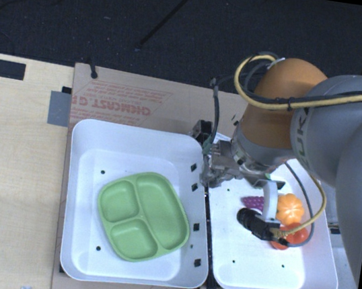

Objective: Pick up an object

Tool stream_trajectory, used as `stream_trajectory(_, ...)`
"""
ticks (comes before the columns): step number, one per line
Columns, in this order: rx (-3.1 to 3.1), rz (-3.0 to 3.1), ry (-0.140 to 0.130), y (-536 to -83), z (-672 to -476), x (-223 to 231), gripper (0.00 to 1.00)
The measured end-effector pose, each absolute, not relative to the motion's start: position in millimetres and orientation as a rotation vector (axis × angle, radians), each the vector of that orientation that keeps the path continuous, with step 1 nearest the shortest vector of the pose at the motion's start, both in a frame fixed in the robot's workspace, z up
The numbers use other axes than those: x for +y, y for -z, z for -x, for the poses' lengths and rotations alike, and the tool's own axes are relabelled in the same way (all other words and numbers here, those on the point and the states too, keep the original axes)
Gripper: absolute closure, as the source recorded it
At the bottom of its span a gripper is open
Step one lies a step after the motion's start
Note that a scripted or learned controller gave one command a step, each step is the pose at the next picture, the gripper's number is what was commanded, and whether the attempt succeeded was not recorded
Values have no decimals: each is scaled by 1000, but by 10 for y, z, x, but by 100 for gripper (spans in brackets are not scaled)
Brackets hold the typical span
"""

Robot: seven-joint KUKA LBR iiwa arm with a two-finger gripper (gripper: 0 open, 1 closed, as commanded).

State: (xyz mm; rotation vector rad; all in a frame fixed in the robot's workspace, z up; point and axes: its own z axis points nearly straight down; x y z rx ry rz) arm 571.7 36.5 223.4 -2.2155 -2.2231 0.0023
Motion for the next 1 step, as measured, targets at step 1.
stream_trajectory(1,-2224,2214,-1,-2240,-5858,849,100)
